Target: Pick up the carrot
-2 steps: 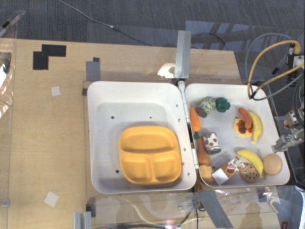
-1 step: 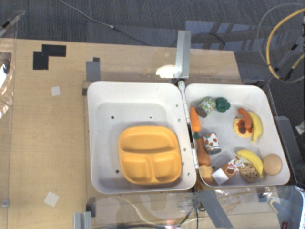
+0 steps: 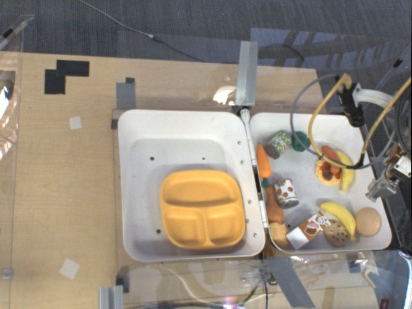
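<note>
The carrot (image 3: 263, 162) is orange with a green stub at its near end. It lies lengthwise against the left wall of the right bin (image 3: 302, 122), just beside the divider between the bins. My gripper (image 3: 386, 180) is at the right rim of that bin, well to the right of the carrot and apart from it. Part of the gripper is cut off by the view's edge, among yellow and black cables.
The left bin (image 3: 141, 172) holds a yellow divided plate (image 3: 203, 208). Around the carrot in the right bin lie a small can (image 3: 279, 143), a patterned cup (image 3: 286, 192), a bread stick (image 3: 275, 212), two bananas (image 3: 341, 215), a cookie (image 3: 335, 234) and a bun (image 3: 368, 221).
</note>
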`<state>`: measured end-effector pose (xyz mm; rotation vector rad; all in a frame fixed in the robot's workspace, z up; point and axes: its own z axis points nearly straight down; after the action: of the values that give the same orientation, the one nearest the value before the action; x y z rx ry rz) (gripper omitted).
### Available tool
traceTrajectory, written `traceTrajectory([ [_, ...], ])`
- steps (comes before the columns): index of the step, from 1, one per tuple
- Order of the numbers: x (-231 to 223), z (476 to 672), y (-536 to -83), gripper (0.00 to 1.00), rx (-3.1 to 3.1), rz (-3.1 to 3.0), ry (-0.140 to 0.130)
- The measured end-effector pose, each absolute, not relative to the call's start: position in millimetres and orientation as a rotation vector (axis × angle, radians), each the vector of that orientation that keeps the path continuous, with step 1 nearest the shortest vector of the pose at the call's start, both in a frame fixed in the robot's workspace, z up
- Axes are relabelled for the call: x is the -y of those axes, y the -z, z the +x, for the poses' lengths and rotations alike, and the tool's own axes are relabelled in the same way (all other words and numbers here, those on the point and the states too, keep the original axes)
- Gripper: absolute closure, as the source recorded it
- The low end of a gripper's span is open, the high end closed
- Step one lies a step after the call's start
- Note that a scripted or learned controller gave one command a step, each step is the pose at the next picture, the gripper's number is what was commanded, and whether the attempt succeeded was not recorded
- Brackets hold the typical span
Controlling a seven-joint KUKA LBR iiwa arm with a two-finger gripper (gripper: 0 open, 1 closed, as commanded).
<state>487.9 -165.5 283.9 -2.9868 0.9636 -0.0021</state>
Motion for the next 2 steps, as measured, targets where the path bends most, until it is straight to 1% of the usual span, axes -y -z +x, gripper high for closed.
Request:
traceTrajectory([
  [1,206.3,539.8,-348.0,1.0,-0.565,-3.089,0.019],
  [2,206.7,496.6,-314.1,1.0,-0.316,-3.124,0.011],
])
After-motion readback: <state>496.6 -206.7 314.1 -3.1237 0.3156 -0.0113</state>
